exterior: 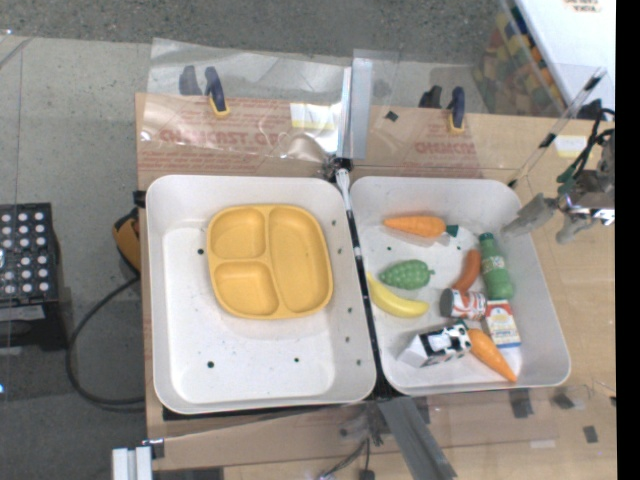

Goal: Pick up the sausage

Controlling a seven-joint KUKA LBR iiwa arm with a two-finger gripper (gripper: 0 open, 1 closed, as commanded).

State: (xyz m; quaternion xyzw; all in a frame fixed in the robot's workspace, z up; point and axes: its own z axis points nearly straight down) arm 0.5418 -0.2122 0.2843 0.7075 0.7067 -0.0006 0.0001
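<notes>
- Two shallow white bins sit side by side on a wooden surface (250, 128), seen from above at a slant.
- The left bin (170, 358) holds a yellow tray (270, 260) with three compartments.
- The right bin (540, 358) holds a cluster of toy foods.
- The sausage (467, 269) lies right of the middle of the frame, inside the right bin. It is a slim reddish-orange piece, tilted, its top end leaning right.
- A green bottle (493, 267) lies just beside the sausage on the right. A small can (466, 304) sits at its lower end, and a green bumpy fruit (406, 274) lies near on the left.
- Also in that bin: a carrot (416, 226) near the top, a banana (397, 301), a cow-print carton (440, 344), and a second carrot (492, 355) at the lower right.
- The sausage looks like a light, stiff plastic toy with a smooth, rounded skin, so it may slip or roll. The best hold is probably across its narrow middle, with fingers set crosswise to its length, dropping into the gaps beside the bottle and the fruit.
- The end effector (585, 208) is at the right edge of the frame, over the bin's right rim, well apart from the sausage.
- It is too small and blurred to tell how far open it is. Nothing is seen held in it.
</notes>
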